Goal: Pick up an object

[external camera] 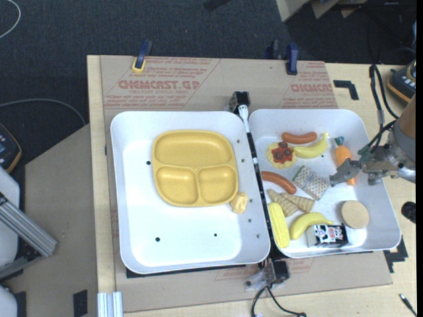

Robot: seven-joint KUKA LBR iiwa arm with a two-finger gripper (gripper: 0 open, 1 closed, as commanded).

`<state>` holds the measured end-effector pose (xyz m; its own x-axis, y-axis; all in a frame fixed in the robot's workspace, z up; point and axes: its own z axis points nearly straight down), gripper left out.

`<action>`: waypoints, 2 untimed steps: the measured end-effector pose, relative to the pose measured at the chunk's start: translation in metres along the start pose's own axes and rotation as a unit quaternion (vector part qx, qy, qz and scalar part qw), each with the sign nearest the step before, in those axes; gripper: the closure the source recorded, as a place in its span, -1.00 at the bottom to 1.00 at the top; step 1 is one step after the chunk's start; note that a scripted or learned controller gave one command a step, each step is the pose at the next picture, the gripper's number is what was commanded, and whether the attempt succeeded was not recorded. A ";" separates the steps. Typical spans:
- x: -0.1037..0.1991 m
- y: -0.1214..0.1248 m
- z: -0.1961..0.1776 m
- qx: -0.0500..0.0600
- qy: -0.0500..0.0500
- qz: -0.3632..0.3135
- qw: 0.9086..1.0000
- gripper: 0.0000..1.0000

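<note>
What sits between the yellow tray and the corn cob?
A small pale-yellow piece beside the yellow tray, then the bins' rims, before the corn cob, in the camera view.

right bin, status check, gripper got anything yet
Gripper low over right bin, nothing seen held. Carrot just beside it. Toy food crowded around.

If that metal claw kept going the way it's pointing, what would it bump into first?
The gripper points left across the right bin. Going straight on, it would probably meet the checkered grey piece first, though its height above the toys is hard to judge from this slanted view.
</note>
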<state>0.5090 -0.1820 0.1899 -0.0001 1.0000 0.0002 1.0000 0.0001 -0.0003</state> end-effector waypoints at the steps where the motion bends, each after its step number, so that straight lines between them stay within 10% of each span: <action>1: 0.010 0.004 0.054 0.003 0.002 0.000 1.000 -1.00; 2: 0.011 0.003 0.107 0.002 0.001 0.000 1.000 -1.00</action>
<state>0.5124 -0.1710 0.0830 0.0003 1.0000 0.0024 1.0000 -0.0003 -0.0045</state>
